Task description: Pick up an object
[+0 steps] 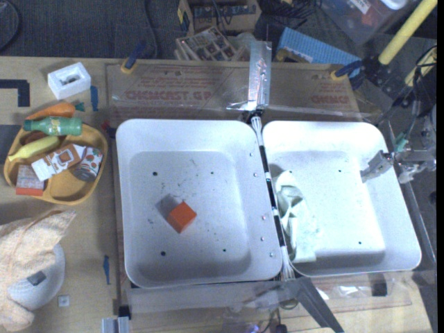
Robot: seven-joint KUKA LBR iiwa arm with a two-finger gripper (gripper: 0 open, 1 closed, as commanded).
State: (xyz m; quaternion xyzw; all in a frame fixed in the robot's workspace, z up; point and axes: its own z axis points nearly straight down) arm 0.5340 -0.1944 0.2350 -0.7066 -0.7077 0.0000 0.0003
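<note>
An orange cube (182, 216) lies in the left white bin (139, 144), a little left of its middle. In the right white bin (347, 144), a crumpled white and pale green cloth-like thing (295, 214) rests against the left wall. My gripper (380, 165) sits low at the right bin's right rim, far from both objects. I see nothing held in it.
A yellow bowl (69, 186) with toy food and packets stands left of the bins, with a white box (69, 80) behind it. Beige cloth (28, 255) lies at the lower left. Cables and a yellow pole (409, 23) crowd the upper right.
</note>
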